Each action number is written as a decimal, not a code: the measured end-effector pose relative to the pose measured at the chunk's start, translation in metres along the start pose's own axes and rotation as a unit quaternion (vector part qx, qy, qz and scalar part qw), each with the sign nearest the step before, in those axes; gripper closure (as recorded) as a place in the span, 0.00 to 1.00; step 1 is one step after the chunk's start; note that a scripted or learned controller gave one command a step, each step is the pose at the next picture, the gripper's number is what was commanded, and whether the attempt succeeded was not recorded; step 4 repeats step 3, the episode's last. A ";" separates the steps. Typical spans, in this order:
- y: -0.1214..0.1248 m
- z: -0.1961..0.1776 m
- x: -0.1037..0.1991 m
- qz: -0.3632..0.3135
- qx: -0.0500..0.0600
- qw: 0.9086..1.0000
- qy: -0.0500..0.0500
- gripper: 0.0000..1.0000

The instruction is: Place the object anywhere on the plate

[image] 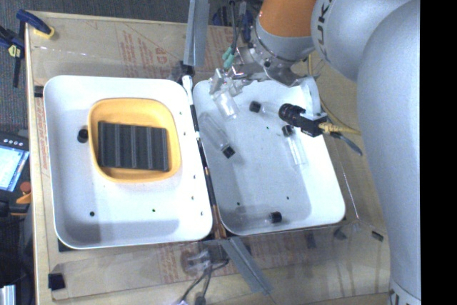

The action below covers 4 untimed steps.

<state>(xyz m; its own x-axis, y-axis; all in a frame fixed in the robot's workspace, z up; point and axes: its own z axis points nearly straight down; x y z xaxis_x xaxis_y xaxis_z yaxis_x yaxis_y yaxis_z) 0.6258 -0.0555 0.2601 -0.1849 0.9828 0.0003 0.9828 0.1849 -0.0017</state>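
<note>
Your gripper [227, 76] hangs over the right bin's [325, 207] far-left corner; jaws' state unreadable. Clear vials [214, 131] could slip, never reaching the yellow plate [136, 111].

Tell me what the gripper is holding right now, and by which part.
Cannot be told: the gripper sits low over the right white bin's far corner among clear plastic tubes.

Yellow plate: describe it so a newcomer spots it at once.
Of the two white bins, take the left bin, away from the arm. The yellow plate lies in its middle, a rounded square carrying a dark ribbed block. It is the one coloured item; the right bin holds small clear vials.
</note>
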 end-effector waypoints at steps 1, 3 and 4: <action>0.000 0.068 0.034 -0.148 0.002 0.989 0.000 1.00; -0.031 -0.024 0.067 -0.232 -0.001 0.973 -0.001 0.00; -0.031 -0.024 0.067 -0.232 -0.001 0.973 -0.001 0.00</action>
